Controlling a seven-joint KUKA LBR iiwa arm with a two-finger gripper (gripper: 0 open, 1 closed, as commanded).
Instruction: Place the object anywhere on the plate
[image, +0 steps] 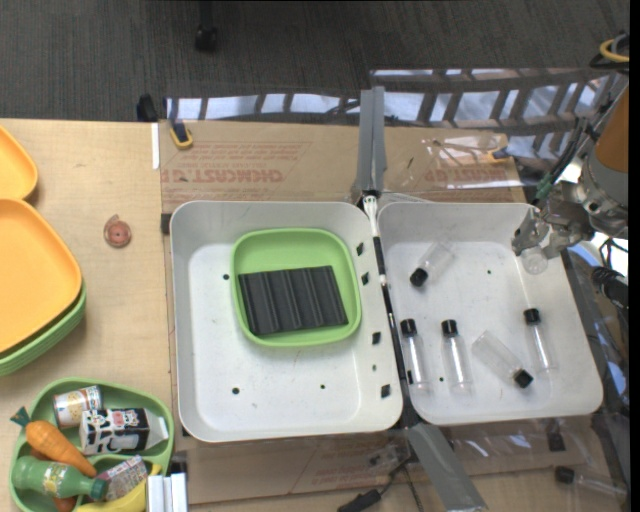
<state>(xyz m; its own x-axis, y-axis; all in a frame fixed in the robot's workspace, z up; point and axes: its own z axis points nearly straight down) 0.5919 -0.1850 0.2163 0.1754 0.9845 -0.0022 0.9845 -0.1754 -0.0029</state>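
Note:
A green square plate (291, 241) lies in the left bin (200, 350), with a dark ribbed slab (292, 300) flat on its middle. Several clear vials with black caps lie scattered in the right bin (480, 402), among them one (432, 263) near the back left and one (500, 357) near the front. My gripper (538, 240) hangs over the right bin's back right corner. A clear, glassy shape (535, 263) shows just under it. Whether that shape is a vial in its grasp is unclear.
Orange plates (35, 280) are stacked on the wooden table at far left. A green bowl (40, 400) of toy food sits at front left. A small pink disc (118, 232) lies on the wood. Cardboard (260, 170) runs behind the bins, and a metal frame (480, 100) stands at back right.

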